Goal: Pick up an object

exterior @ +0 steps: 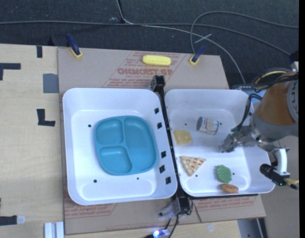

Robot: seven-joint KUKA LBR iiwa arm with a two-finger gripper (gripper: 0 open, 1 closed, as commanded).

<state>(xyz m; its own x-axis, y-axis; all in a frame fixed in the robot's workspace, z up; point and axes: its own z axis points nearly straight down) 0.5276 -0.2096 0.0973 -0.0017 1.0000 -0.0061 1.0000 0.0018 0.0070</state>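
Lowest in view, a small orange-brown snack (pixel 229 188) lies at the right bin's (pixel 212 95) front wall, below the gripper (pixel 228 145). Just above it sits a green ribbed piece (pixel 223 173), also below the gripper and near it. Left of the gripper lie a pizza slice (pixel 192 163) and a yellow cracker (pixel 182 137); up and left of it, a small can (pixel 208 125) lies on its side. Whether the gripper's tips are spread or closed cannot be told, and nothing shows between them. Further left, the left bin (pixel 73 133) holds a blue tray (pixel 126 145). Beyond the bins, a yellow corn cob (pixel 156 60) rests on cardboard (pixel 92 68).
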